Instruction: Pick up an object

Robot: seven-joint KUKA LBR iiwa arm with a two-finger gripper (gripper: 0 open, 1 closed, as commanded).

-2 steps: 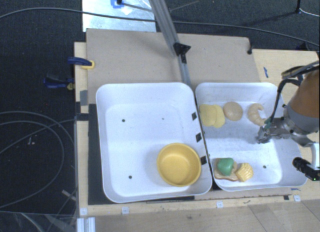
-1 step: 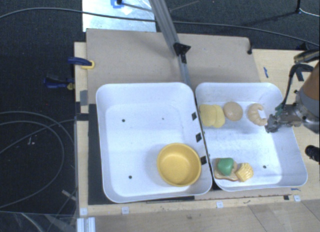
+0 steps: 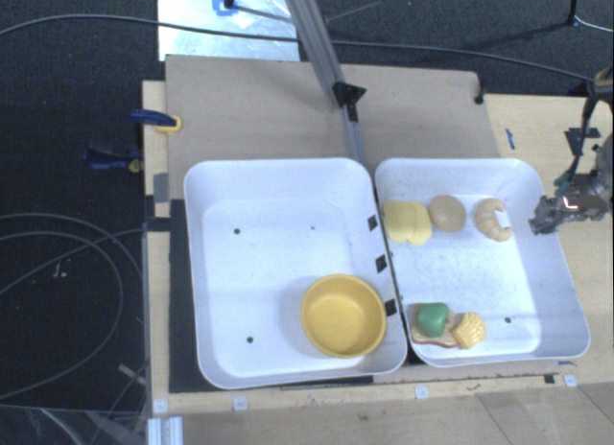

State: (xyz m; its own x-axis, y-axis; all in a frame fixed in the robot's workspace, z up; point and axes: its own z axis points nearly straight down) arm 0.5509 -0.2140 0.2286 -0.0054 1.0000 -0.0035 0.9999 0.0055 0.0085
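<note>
Camera view: the pick looks not yet begun — pincer (image 3: pixel 549 218) sits at the right bin's (image 3: pixel 552 270) outer rim w/ nothing in it, can't tell its state. Nearest to it is the croissant (image 3: pixel 494 219), then a round bun (image 3: pixel 446 213) & yellow piece (image 3: pixel 408 222); the green-topped sandwich (image 3: pixel 434 323) and corn-like toy (image 3: pixel 469 330) lie nearer the camera than it. Left bin (image 3: pixel 240 194), well away from the pincer, holds one yellow bowl (image 3: pixel 343 315) — all still to grab.

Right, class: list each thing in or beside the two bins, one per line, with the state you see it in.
Bowl: upright, in left bin.
Yellow block: lying in right bin, by the divide.
Round bun: resting beside the block.
Croissant: lying near the right wall.
Green piece: on top of a sandwich toy.
Claw: at right bin's outer edge, holding nothing seen.
</note>
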